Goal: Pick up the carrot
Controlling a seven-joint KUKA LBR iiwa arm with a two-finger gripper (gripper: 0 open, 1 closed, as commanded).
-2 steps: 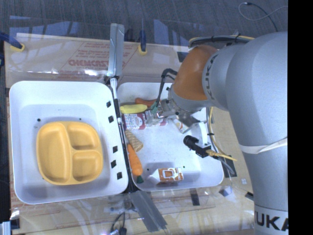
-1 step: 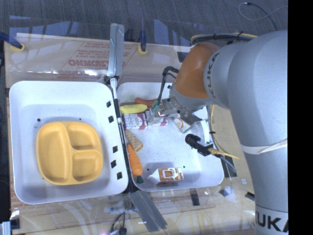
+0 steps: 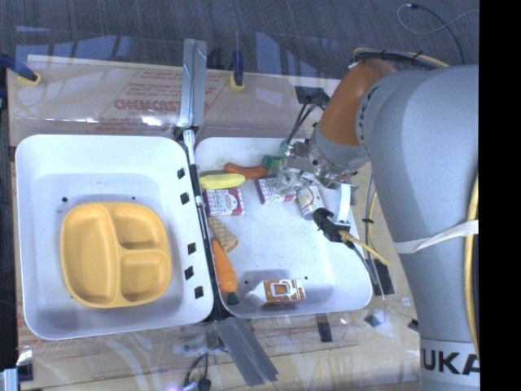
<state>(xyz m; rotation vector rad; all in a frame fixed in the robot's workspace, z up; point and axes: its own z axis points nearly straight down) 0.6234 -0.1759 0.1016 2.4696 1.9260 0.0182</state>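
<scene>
Right bin [image 3: 346, 279], carrot [image 3: 224, 269] (left wall)

On your left, the shallow white left-hand bin [image 3: 32, 243] holds a yellow plastic divided plate [image 3: 116, 253]. The white right-hand bin [image 3: 342, 279] holds a yellow banana-shaped piece [image 3: 222, 182], a red-and-white packet [image 3: 227, 203] just below it, and a small orange carton [image 3: 282, 291] near its front wall.

Broad, smooth grey arm [image 3: 423, 194] casing with rounded housings. Orange band [image 3: 346, 108] above the wrist. White "KUKA" lettering low on the base. Thin pale seam curving across the big link. Metallic, cluttered end effector [image 3: 297, 177], with dark cables looping alongside and a yellow cable trailing off below.
</scene>
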